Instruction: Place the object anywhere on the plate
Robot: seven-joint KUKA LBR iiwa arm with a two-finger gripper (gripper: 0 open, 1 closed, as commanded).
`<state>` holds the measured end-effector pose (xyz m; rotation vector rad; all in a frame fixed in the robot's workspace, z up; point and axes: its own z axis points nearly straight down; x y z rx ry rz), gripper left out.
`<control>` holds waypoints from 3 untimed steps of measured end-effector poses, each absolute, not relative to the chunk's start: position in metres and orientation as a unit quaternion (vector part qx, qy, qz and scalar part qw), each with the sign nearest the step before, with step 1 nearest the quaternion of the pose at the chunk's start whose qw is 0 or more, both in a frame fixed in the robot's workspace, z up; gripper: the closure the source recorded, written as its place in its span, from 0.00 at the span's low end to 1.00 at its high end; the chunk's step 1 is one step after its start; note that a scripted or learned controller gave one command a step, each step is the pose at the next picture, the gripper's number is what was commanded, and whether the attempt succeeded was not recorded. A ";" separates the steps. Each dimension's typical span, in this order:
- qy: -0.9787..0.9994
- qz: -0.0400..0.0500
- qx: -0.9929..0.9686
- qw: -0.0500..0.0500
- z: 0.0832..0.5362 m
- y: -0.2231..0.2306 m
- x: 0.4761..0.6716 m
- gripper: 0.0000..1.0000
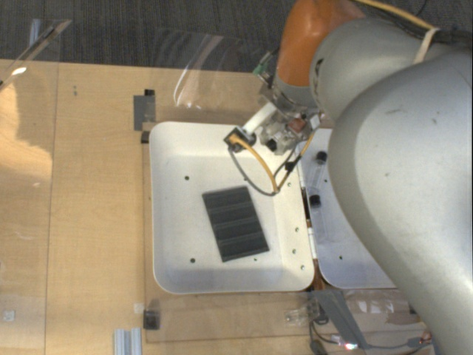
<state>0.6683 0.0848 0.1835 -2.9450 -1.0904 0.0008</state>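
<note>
1. A dark grey slab (235, 223) lies flat in the left bin (170, 220), about the middle of its floor and a little toward the near wall.
2. The slab is a rectangle with ribs running across its short width. Its long axis is turned slightly off the bin's walls, so the far end leans to the view's left.
3. The end effector (283, 137) hangs over the far right corner of the same bin, close to the wall shared with the right bin (332, 250).
4. The slab lies nearer the camera than the end effector and to its left. The two are clearly apart, with bare white floor between them.
5. I cannot tell whether the end effector is apart or together, because the wrist blocks the view from above.
6. The arm (392, 139) covers much of the right bin, its orange band (303, 43) showing above the wrist.
7. Any marking on the slab or bins is too small to read.
8. Both bins sit on a pale wooden worktop (89, 220).
</note>
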 end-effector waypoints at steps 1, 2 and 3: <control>-0.419 -0.003 -0.908 -0.001 0.238 0.134 0.658 1.00; -0.388 0.000 -0.922 0.001 0.145 0.214 0.654 1.00; -0.558 -0.004 -0.830 0.001 0.092 0.236 0.569 1.00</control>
